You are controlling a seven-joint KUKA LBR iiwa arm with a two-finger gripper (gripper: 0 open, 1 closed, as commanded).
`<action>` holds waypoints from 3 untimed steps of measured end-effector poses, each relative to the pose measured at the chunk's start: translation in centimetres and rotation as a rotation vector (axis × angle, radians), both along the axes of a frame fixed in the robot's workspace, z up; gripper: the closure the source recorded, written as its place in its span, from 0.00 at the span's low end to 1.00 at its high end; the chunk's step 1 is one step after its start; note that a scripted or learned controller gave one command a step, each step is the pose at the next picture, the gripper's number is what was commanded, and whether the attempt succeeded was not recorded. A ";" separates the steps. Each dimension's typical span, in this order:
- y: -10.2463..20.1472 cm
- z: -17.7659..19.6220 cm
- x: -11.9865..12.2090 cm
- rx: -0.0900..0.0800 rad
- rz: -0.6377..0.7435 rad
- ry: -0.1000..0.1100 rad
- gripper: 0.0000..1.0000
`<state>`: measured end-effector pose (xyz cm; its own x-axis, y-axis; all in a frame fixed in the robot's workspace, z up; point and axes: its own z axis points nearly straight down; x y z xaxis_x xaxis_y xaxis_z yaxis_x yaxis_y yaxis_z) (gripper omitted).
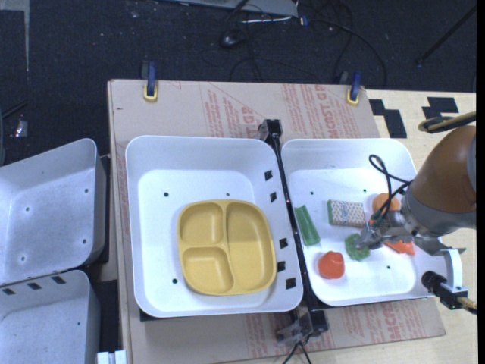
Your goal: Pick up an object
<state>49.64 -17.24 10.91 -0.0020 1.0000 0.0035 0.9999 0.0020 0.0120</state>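
Observation:
The right bin (333,174) holds several small items. A long green stick (307,224) lies near its left wall. Toward the front sits a red round piece (330,265), and a pale speckled block (345,212) rests near the middle. My gripper (373,235) reaches down from the right, right over a green leafy piece (356,247) and touching or nearly touching it. An orange ball (384,202) sits just behind the gripper, and a red-orange piece (400,246) lies to its right, partly hidden by the wrist.
In the left bin (151,165) lies a yellow divided plate (226,246). The arm's orange band and grey wrist (447,196) cover the right bin's right wall. A black divider (286,211) separates the bins. Grey trays (45,203) stand off the bench at left.

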 end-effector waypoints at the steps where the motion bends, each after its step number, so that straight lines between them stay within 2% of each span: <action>1: -0.5 4.4 0.2 -0.006 0.000 0.008 1.00; 3: -1.3 14.0 0.7 -0.007 0.001 0.006 1.00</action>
<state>50.39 -18.54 24.89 -0.0031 1.0000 -0.0030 1.0000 0.0031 0.0059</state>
